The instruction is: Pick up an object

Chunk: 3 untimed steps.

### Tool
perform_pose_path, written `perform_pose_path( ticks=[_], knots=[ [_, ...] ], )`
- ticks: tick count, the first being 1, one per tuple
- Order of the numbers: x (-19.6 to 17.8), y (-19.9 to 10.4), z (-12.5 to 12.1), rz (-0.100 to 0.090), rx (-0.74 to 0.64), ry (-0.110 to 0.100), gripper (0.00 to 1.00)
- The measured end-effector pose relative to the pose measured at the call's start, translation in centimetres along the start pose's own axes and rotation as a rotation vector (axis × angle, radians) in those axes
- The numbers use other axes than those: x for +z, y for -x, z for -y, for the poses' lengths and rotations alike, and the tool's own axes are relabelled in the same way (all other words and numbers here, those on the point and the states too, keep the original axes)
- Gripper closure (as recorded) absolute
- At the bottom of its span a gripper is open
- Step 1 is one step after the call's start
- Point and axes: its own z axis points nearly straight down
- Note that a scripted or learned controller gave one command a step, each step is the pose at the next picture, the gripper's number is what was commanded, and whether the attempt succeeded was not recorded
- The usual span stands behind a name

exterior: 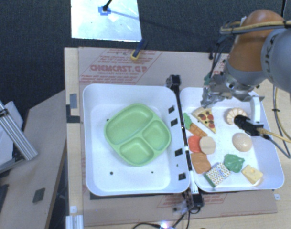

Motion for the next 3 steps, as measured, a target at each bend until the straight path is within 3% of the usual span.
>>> perform_pose_path(
  ticks=[1,2,3],
  knots=[
    [-0.3,0.6,-0.3,0.001,0.005,0.001,1.0],
    [-1.3,-0.6,-0.3,0.0,0.001,0.002,1.0],
    [-1.2,0.9,-0.5,0.001,0.007,0.002,1.0]
  ],
)
